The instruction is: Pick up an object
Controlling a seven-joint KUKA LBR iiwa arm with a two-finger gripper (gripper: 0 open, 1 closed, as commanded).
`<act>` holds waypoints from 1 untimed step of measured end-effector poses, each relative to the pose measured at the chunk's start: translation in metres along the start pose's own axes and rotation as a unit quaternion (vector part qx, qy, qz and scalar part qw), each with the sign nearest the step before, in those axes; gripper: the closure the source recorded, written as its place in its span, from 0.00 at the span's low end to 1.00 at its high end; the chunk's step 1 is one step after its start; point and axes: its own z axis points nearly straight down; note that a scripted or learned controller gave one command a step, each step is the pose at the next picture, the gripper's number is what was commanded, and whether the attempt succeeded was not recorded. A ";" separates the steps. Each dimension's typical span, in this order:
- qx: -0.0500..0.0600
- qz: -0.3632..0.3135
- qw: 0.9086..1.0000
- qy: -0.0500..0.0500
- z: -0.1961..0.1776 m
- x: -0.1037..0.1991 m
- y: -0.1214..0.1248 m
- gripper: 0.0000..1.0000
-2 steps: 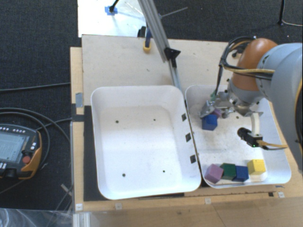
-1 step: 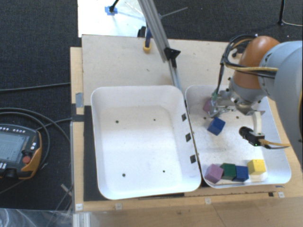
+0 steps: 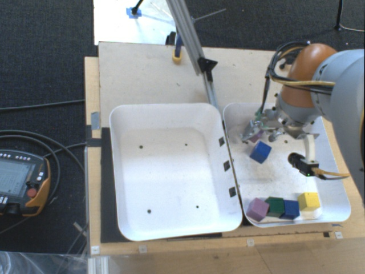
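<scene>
Bench w/ two white bins side by side. Blue cube mid right bin, tilted, just below gripper at its 6 o'clock; fingers' spread can't tell, cube not seen between them. Purple block, green block, blue block, yellow block in row along bin's 6 o'clock edge. Left bin at 9 o'clock.

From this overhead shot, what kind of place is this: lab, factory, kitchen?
Most likely a robotics lab grasping cell. A grey arm with its gripper reaches over two white bins on a plain bench, coloured test blocks lie in the right bin, and a teach pendant sits on the dark carpet.
</scene>
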 end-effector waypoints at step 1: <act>0.000 0.002 1.000 0.001 0.011 0.014 0.024 0.00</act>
